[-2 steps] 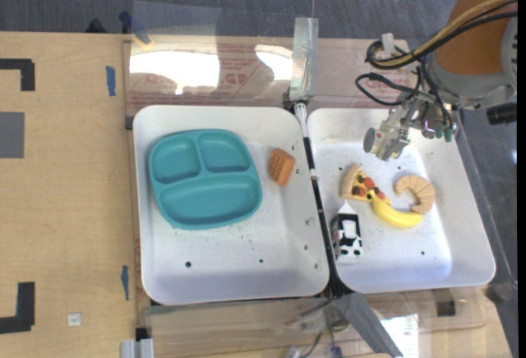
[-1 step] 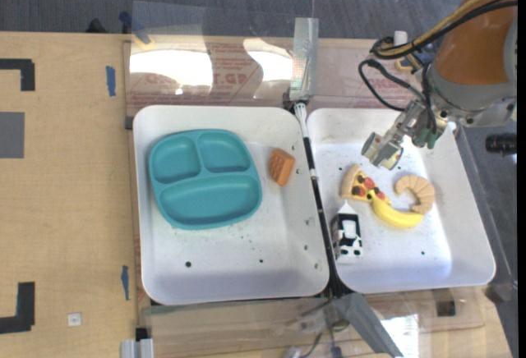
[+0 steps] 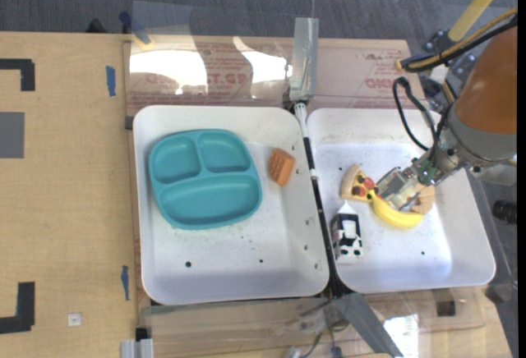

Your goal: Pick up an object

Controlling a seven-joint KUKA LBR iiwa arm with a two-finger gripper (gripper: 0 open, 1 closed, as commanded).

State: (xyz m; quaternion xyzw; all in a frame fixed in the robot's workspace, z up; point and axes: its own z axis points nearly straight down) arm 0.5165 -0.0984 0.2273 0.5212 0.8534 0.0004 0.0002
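Pincer [image 3: 400, 189], jaw state indiscernible, low over the curved yellow plastic banana [image 3: 397, 214] directly beneath it; the pizza-slice toy [image 3: 357, 181] lies just beside. Risk: the rounded banana may roll away, or the neighbouring toy gets snagged.

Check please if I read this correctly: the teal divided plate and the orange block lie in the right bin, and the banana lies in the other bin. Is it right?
Not quite. The camera view shows the teal divided plate and the orange block in the left bin, not the right one. The banana does lie in the other bin.
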